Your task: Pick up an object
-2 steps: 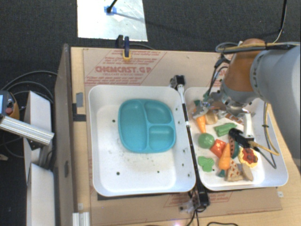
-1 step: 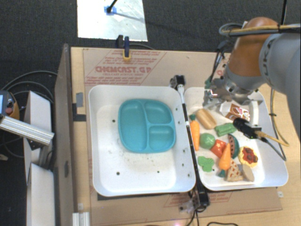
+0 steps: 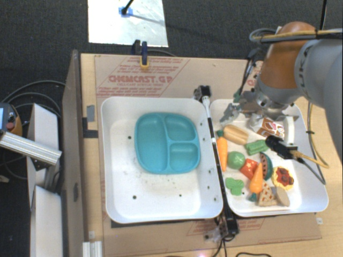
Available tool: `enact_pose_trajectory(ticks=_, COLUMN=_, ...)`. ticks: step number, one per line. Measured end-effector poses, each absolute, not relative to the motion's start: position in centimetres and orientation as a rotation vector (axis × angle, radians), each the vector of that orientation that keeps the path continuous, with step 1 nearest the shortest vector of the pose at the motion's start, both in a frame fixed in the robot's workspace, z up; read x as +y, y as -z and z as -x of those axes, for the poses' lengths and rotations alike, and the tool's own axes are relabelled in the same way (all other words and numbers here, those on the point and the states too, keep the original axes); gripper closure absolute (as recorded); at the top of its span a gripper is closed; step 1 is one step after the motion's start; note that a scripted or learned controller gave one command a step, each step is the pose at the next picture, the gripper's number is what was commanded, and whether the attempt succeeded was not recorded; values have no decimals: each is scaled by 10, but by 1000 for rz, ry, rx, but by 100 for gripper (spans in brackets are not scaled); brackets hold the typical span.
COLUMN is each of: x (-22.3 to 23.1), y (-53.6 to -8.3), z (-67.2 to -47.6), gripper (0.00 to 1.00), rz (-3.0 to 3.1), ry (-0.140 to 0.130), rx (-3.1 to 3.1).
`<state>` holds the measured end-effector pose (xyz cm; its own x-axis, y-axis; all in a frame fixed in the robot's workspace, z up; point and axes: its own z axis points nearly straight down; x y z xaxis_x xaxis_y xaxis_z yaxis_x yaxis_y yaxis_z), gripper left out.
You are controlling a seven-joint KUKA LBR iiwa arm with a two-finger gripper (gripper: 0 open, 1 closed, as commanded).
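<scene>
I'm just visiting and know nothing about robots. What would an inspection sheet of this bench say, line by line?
Surface: two white bins on a cardboard sheet; left bin, right bin.
Job's things: toy foods piled in the right bin, among them a carrot, a green pepper and a bread roll.
Clutter: teal divided plate in the left bin.
Gripper: gripper over the right bin's far end; fingers unclear.
Cables: black cables at left.
Surroundings: dark carpet, shiny sheet beyond the bench.
</scene>
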<state>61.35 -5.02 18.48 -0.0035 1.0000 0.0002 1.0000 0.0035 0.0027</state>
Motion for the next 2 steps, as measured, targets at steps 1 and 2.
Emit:
enact_pose_trajectory(ticks=1, x=-100, y=-80, z=-606, gripper=0, rz=-2225, ry=6, rx=2217)
enact_pose_trajectory(ticks=2, x=-111, y=-85, z=-635, gripper=0, rz=-2215, ry=-3, rx=2223)
